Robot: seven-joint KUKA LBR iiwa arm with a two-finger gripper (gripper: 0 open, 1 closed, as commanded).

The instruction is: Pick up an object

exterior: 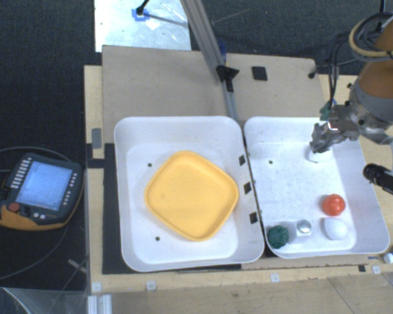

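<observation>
Candidate objects are grouped at the near end of the right-hand shallow white bin [295,175]: a round orange-red ball [333,205], a white egg-shaped object [335,228] just in front of it, a small grey metallic piece [304,227] to that one's left, and a dark green knobbly lump [278,235] close against the bin's near-left corner. The ball and the white object are nearly touching; the grey piece and the green lump lie just beside each other.

The two-finger gripper [319,144] is seen over the far part of the same bin, well apart from all four objects. Nothing is seen held; whether it is open or closed cannot be told.

For a clean pick, the orange-red ball is judged the best target: most visible, with free space on its far side. The fingers should be spread fully before descent and centred over the ball, closing across its widest part. The green lump is judged awkward, being crowded by the bin wall.

A small pale spot [312,154] beneath the gripper cannot be identified. The arm is cut off at the frame's right edge.

Outward: a large yellow rounded-square plastic plate [192,194] lies in the left white bin [134,149]; a handheld control pendant [37,190] rests on the dark floor.
</observation>
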